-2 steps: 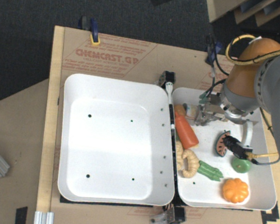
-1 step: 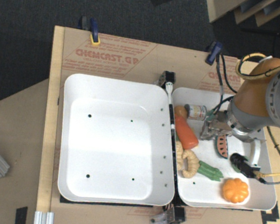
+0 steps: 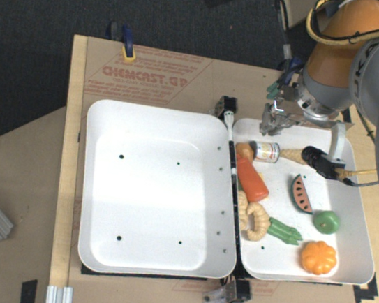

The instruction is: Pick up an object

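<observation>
My gripper (image 3: 271, 126) hangs over the far left corner of the right bin (image 3: 357, 208), open, with nothing between its fingers. Just below it in the bin lies a small bottle (image 3: 268, 152) with a white label, on its side. An orange carrot (image 3: 251, 180) lies along the bin's left wall. Further right are a watermelon slice (image 3: 301, 193) and a green ball (image 3: 326, 221). Near the front are a tan pretzel-like piece (image 3: 256, 221), a green pod (image 3: 284, 231) and an orange pumpkin (image 3: 318, 257).
The left white bin (image 3: 102, 169) sits beside the right one, sharing a middle wall. Both rest on a cardboard sheet (image 3: 152, 71). The grey arm with its orange band (image 3: 351, 37) fills the upper right.
</observation>
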